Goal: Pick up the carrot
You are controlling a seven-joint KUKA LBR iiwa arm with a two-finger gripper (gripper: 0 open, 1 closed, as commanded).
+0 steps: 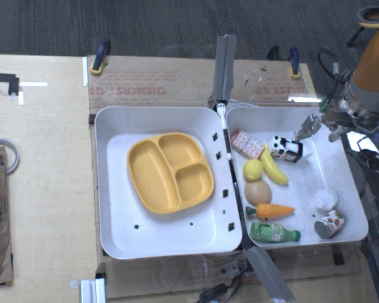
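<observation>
Two white bins share the bench; the carrot [275,211] lies lower centre of the right bin [347,169], between potato [258,192] and green bottle [273,233], so the gripper [312,126], upper right, jaw state indeterminable, should descend squarely astride it.

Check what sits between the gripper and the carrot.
In the camera view, the gripper hangs over the right bin's far side. Between it and the carrot lie the black-and-white cow toy and the banana.
</observation>
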